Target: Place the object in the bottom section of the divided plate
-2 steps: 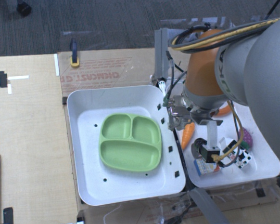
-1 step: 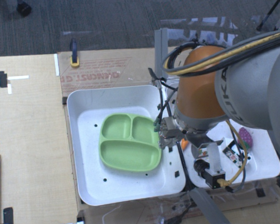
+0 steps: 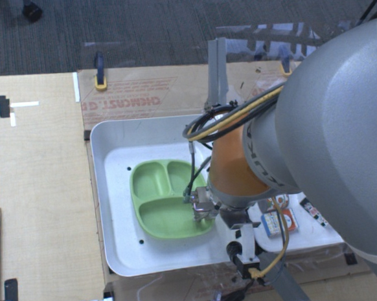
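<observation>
Arm: big grey arm fills the right side, closest to the lens, orange band just above the wrist, black and yellow cables looping across it.

Jaws: the jaws hang at the right edge of the green divided plate, down over the right end of its large section. Released or clenched? Cannot tell, the wrist hardware masks them.

Plate: sits in the left white bin, two small sections toward the top of the view, one wide section toward the bottom. What shows of all three looks bare.

Object: nothing I can pick out as the task's thing; if it is carried, the wrist covers it, and I cannot say it is.

Right bin: a small packet with blue and orange print and a dark pen-like item peek out beneath the arm.

Step, as I judge it: lowering over the wide bottom section for the drop.

Doing it well: centre over the wide section, away from the ridge dividing it from the small ones, go low before letting go so nothing bounces over the rim, then lift straight up.

Hidden: the plate's right rim, most of the right bin, and the jaws' tips, all behind the arm.

Tabletop: pale wood tabletop at left, cardboard sheet behind the bins.
</observation>
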Motion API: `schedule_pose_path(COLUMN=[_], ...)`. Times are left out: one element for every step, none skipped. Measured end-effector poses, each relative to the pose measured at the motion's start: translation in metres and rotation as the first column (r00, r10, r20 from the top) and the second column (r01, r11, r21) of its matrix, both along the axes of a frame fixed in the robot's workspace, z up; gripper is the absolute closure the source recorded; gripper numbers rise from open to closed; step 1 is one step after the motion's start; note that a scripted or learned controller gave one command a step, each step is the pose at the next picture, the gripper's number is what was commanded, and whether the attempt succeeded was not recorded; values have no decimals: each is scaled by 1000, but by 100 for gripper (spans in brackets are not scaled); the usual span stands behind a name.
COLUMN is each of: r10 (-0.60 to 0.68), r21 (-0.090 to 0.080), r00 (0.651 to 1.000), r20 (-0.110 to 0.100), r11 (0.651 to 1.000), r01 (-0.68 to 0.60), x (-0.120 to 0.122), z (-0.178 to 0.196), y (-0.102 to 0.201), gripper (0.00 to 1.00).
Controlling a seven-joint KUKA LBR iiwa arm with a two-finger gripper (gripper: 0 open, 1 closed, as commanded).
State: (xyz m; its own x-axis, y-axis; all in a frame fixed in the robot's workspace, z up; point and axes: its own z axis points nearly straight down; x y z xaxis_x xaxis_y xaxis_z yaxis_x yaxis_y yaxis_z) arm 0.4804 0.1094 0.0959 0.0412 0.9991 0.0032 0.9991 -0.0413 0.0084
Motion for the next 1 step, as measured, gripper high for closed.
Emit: schedule_pose_path(r10=[-109], r21=[-4], r00=[994], r20=[-7], r11=[994], r01=[109], x=[-2], z=[-4], y=[74], gripper=[100])
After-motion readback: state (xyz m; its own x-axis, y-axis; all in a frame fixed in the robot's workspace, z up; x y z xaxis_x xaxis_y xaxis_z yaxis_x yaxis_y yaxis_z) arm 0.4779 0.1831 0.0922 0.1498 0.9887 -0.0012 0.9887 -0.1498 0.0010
